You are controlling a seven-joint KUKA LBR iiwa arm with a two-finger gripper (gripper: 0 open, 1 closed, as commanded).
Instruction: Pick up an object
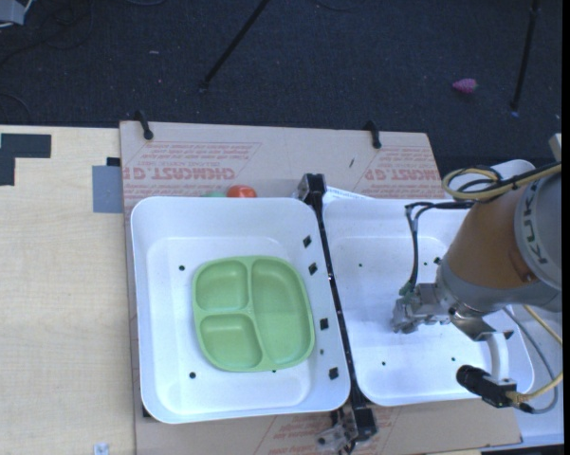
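Two white bins sit side by side on the tabletop (57, 292). The left bin (161, 226) holds one green divided tray (253, 313) with three compartments. The end effector (410, 313) hangs over the right bin (379, 377); whether it grips anything cannot be told.

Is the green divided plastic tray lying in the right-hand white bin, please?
No, the green divided plastic tray lies in the left white bin.

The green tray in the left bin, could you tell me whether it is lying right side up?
Right side up: the green tray shows three hollow compartments facing the camera.
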